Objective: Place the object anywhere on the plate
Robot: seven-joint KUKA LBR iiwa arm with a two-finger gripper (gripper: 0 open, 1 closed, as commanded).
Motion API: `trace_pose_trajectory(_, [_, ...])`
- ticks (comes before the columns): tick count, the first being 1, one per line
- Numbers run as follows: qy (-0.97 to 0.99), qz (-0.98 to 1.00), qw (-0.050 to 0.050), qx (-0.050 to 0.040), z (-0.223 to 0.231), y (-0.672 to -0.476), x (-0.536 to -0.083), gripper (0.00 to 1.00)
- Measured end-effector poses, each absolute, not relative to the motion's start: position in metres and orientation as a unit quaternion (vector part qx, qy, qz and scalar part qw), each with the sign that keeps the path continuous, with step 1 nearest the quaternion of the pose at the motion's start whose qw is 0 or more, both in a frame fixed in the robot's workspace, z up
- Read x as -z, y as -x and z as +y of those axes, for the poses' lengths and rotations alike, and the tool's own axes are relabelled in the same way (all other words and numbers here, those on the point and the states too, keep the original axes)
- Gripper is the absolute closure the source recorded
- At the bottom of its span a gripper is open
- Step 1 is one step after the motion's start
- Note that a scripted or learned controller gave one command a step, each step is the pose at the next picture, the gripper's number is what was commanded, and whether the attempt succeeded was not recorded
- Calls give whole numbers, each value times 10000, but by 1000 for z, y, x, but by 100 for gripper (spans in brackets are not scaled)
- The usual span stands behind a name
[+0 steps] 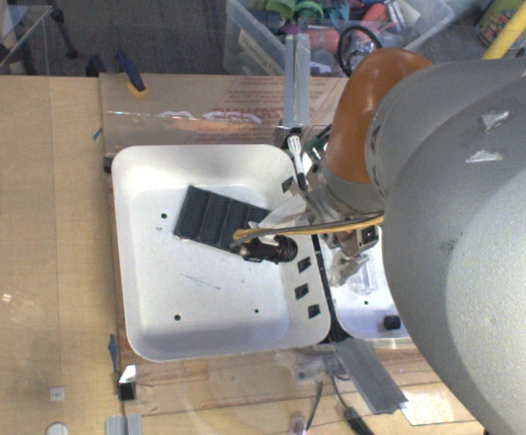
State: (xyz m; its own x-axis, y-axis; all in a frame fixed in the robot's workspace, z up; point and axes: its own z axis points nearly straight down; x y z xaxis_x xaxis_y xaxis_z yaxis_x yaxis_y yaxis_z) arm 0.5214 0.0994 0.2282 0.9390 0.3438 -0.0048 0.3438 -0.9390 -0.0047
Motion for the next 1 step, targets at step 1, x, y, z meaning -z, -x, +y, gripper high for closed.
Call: trace_pose_trajectory(1, [9846, -1746, 19, -28, 99, -521, -228, 0])
